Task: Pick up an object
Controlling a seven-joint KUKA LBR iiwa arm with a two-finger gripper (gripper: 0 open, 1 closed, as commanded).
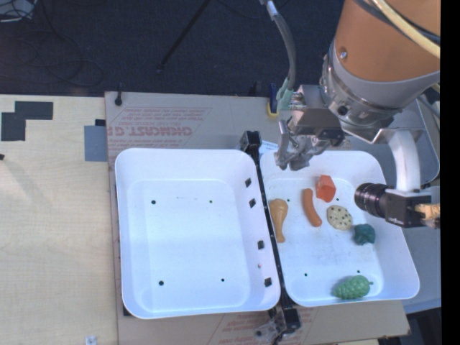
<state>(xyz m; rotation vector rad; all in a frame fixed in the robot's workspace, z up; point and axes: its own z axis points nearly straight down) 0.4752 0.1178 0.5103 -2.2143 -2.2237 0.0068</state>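
Observation:
My gripper [292,159] hangs over the far left part of the right bin [399,279], with nothing seen between its fingers. In that bin lie a tan chicken drumstick [277,218], an orange sausage [311,208], a red block [325,188], a speckled cream cookie [338,218], a dark green broccoli piece [364,233] and a light green bumpy fruit [351,287]. The gripper is up and to the left of the sausage and the red block, apart from both.
The left bin [129,228] sits beside the right one, joined by a black clip rail [260,214]. A black cylindrical device [384,201] juts over the right bin's right side. A cardboard sheet [172,124] lies under both bins.

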